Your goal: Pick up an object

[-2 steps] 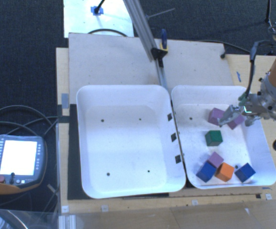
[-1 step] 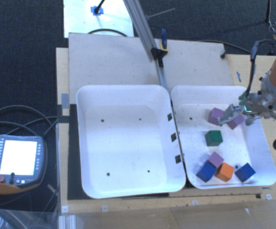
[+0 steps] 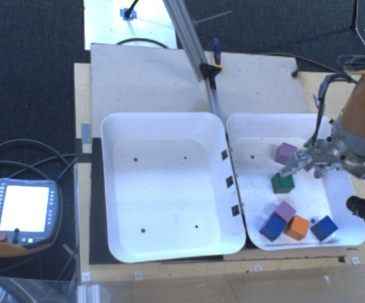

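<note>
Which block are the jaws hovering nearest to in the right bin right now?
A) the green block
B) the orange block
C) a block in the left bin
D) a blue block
A: the gripper sits just above the green block in the right bin, while the orange block and the two blue blocks lie farther off by the bin's near wall.

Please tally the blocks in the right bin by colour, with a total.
Purple: 2 (upper purple block, lower purple block)
Blue: 2 (left blue block, right blue block)
Green: 1 (green block)
Orange: 1 (orange block)
Total: 6
</note>
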`<action>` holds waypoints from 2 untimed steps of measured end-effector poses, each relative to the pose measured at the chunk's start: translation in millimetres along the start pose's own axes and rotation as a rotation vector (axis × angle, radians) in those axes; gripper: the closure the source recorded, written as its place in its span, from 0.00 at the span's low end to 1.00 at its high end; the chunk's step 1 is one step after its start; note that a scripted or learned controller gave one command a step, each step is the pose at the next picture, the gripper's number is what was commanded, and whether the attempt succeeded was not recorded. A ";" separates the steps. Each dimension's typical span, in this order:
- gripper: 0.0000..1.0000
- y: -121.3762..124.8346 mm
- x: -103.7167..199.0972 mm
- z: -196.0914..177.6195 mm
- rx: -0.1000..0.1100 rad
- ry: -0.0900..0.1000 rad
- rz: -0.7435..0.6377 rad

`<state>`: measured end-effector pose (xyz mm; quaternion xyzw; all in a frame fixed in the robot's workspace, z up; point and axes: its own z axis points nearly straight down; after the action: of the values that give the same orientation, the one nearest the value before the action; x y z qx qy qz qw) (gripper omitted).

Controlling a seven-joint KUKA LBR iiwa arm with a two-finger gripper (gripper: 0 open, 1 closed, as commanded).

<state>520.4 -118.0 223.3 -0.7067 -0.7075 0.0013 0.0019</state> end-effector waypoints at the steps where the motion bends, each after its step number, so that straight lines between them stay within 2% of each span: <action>1: 0.00 10.4 -0.2 52.0 -0.001 0.000 -0.001; 2: 0.00 10.3 1.5 114.3 -0.001 0.000 0.000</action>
<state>530.2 -116.4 108.9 -0.7065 -0.7077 0.0010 0.0015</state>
